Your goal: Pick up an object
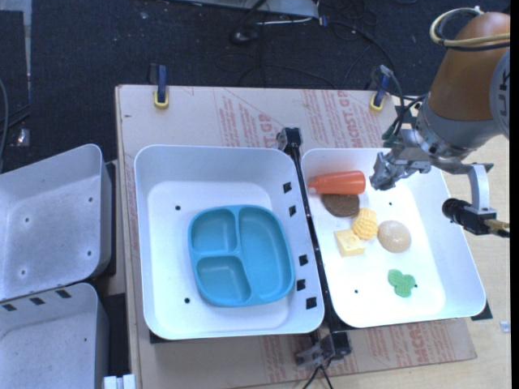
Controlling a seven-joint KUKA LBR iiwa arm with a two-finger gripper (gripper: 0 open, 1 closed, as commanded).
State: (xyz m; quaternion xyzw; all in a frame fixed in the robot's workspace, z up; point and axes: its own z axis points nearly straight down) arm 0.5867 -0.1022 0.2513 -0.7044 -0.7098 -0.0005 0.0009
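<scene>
Over the right bin (454,298) | gripper (383,174) sits by the carrot (336,182) tip, I guess lining up | can't tell its opening | food's clustered, divided plate (240,254) left

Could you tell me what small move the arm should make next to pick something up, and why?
Probably a short descent toward the carrot. The gripper sits just past the carrot's right end in the right bin, closer to it than to the brown disc, corn or the other pieces.
</scene>
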